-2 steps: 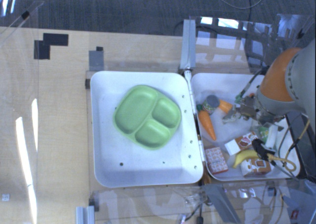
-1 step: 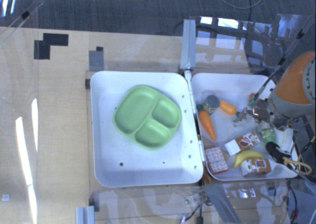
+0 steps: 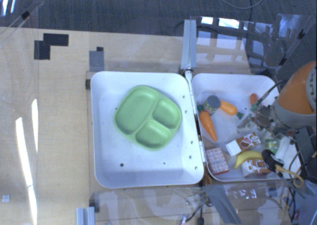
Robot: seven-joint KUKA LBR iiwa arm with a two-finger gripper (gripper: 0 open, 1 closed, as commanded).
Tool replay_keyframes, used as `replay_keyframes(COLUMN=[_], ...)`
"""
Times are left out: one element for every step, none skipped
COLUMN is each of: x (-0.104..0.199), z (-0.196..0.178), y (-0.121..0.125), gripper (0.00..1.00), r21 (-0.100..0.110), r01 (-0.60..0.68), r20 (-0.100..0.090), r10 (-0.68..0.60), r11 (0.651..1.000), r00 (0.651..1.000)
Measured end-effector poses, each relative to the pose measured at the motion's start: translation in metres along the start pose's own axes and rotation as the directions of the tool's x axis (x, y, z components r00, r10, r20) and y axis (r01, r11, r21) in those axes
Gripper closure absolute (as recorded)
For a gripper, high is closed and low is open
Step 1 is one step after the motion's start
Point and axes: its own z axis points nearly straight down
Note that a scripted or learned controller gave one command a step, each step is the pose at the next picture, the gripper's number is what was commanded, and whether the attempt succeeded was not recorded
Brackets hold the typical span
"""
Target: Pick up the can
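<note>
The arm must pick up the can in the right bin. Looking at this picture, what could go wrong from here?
1. The can lies close to two carrots, so the gripper may bump or pinch a carrot instead.
2. The can is near the bin's left wall, which leaves little room on that side.
3. The right bin is crowded, with a banana and small cartons, so the arm may push them about.
</note>
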Motion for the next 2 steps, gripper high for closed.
replay_keyframes(x=[-0.003, 0.028], z=[-0.013, 0.005], y=[0.002, 0.049], gripper=[1.00, 1.00], r21=[-0.009, -0.007], r01=[0.005, -0.570], r20=[0.010, 0.019], r10=[-0.005, 0.570], r11=[1.000, 0.821], r00=[1.000, 0.821])
